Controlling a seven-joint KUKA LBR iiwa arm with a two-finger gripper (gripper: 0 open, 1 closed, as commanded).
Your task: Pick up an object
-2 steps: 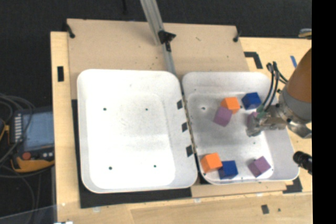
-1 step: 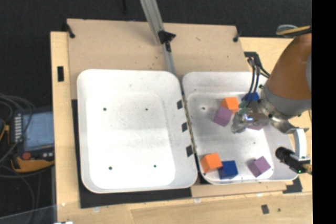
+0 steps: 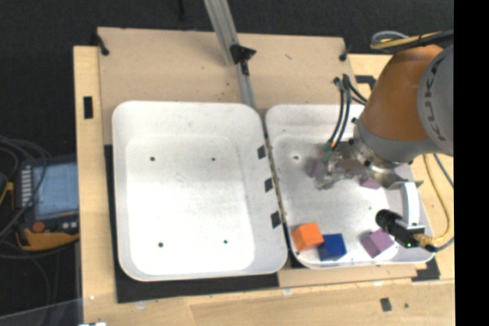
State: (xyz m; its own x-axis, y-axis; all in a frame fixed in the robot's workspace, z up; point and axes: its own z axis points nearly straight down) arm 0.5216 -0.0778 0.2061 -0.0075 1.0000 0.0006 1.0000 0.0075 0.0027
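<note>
blue block point(image 3: 332, 246) sits beside orange block point(image 3: 308, 235); hand point(image 3: 325, 173) above, grip state unclear.

The gripper point(image 3: 327, 170) is a grey blur over the right bin point(image 3: 294, 126), its fingertips too smeared to read. The arm point(image 3: 405, 107) hides that bin's far right corner and is cut by the right edge. A purple object point(image 3: 370, 182) (mostly covered) peeks from under the wrist.

Robot lab: bench point(image 3: 199, 57) w/ bins point(image 3: 137, 126), pendant point(image 3: 46, 198).
</note>
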